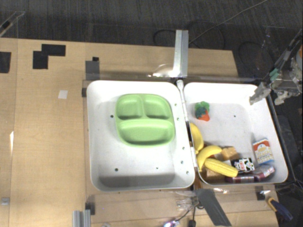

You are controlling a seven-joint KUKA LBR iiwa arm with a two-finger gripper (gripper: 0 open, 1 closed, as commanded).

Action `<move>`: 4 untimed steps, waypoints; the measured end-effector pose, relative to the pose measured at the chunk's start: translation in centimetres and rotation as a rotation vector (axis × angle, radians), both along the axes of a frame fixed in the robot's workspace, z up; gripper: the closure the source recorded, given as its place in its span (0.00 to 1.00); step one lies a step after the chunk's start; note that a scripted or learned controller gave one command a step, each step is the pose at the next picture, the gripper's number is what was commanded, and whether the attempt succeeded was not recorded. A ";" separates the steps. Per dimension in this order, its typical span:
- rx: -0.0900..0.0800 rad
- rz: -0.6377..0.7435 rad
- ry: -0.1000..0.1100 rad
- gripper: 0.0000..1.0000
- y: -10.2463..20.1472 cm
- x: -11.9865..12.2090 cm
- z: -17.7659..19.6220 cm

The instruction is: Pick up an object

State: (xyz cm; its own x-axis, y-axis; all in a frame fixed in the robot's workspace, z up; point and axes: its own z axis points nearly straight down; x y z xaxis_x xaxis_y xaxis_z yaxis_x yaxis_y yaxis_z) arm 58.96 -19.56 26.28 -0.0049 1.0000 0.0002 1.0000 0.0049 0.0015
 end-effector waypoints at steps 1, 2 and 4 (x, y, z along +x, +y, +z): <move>-0.001 0.083 -0.003 0.00 -0.5 1.6 -10.0; -0.004 0.192 -0.008 0.00 3.3 8.2 -17.4; -0.005 0.396 -0.011 0.00 6.8 1.7 -17.2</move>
